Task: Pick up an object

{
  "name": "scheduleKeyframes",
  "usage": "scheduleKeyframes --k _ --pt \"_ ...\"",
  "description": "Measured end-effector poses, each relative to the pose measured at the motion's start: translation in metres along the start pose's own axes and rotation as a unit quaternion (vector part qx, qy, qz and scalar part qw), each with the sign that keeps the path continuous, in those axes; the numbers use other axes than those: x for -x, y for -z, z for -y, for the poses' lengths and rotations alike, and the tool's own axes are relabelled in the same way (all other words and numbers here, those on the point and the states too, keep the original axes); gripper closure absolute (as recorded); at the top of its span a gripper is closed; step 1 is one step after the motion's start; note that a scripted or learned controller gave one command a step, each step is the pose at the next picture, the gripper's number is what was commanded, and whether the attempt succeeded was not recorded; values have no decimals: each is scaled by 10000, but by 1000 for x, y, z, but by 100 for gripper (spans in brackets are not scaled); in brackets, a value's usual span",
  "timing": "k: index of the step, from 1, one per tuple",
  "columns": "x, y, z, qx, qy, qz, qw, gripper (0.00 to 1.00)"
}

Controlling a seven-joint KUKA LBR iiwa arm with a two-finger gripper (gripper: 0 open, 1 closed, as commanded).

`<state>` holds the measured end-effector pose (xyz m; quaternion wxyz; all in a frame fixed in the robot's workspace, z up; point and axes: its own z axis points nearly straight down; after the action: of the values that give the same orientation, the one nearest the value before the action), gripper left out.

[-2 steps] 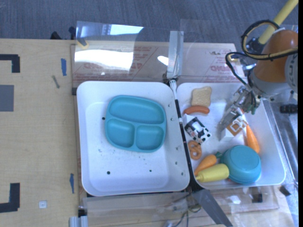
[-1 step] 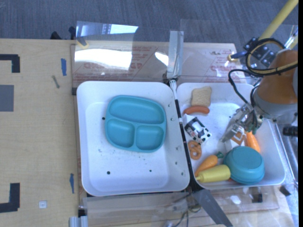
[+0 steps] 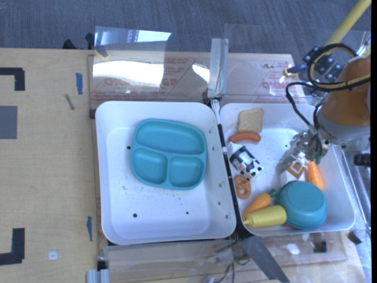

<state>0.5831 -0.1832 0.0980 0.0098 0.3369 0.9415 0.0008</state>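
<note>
gripper (image 3: 300, 152) low in right bin (image 3: 341, 217), finger state unclear | nearest: toy carrot (image 3: 315, 175) | likely light, stiff, slick plastic | grasp mid-body, across width

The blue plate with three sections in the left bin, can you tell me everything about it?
The teal-blue divided plastic plate has rounded corners and three compartments: one long one at the far side, two smaller ones nearer the camera. It looks smooth and holds no food. It lies flat, right side up, on the floor of the left white bin, slightly turned, touching nothing else.
</note>
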Motion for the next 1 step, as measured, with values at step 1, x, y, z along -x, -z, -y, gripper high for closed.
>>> scheduleKeyframes --k 1 --pt "35 -10 12 -2 492 -91 9987 100"
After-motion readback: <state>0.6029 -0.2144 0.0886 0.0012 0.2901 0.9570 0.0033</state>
